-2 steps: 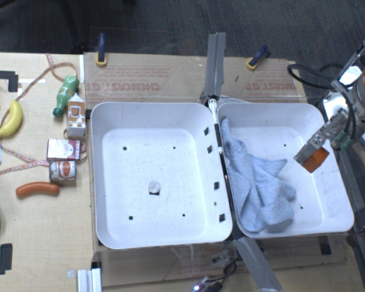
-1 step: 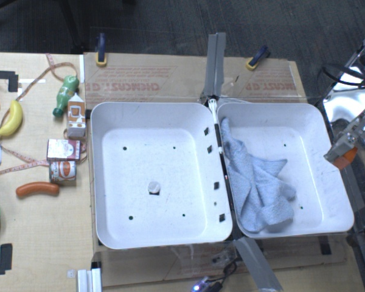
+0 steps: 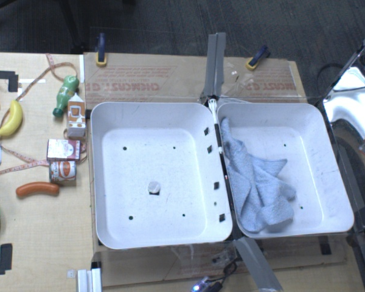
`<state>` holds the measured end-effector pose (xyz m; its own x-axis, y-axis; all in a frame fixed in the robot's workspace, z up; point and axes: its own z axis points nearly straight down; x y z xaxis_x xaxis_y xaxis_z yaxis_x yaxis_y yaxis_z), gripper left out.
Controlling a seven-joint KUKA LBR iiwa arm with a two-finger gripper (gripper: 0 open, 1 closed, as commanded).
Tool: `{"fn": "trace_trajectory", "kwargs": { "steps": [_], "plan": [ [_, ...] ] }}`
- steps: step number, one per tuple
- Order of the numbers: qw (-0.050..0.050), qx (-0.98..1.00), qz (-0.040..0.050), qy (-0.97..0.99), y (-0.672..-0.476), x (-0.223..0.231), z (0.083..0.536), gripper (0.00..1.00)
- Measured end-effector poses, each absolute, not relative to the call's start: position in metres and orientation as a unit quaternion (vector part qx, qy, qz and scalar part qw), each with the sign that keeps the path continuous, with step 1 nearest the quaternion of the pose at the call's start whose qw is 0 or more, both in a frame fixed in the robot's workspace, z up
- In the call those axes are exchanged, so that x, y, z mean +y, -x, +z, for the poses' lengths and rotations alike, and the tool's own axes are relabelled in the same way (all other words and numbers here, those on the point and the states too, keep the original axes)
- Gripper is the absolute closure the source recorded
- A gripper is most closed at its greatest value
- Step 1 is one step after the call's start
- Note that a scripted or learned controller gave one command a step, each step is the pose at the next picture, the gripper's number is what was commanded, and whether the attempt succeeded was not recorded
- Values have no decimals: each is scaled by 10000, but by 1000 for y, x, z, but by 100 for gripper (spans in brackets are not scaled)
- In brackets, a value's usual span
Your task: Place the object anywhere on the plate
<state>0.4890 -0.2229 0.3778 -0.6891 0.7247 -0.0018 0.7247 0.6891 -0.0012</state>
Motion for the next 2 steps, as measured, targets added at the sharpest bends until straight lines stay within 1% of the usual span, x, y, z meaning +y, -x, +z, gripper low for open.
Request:
{"fn": "trace_trajectory", "kwargs": {
  "steps": [1, 2],
  "plan": [
    [10, 9488, -6, -3159, -479, -222, 441, 100],
    [10, 9452, -6, -3265, -479, -222, 441, 100]
  ]
}}
